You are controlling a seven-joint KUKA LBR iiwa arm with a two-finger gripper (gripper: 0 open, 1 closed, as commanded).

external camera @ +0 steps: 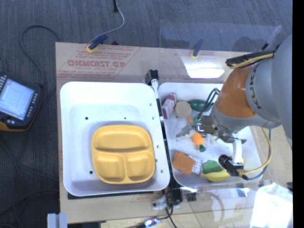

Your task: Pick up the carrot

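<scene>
In the camera view, the grey arm [266, 94] is seen reaching in from the right over the right bin [254, 148], its orange band bent downward so that the gripper [195, 131] is lowered among the items there. The carrot [197, 138] is found near the middle of that bin, right at the fingertips, and whether it is gripped or the fingers are open or closed cannot be told. A yellow tray [124, 153] is held in the left bin [76, 108].

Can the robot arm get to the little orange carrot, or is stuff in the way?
Probably yes. The gripper hangs right over the carrot in the right bin, and nothing lies on top of it. Other toy foods sit close around it, though.
</scene>
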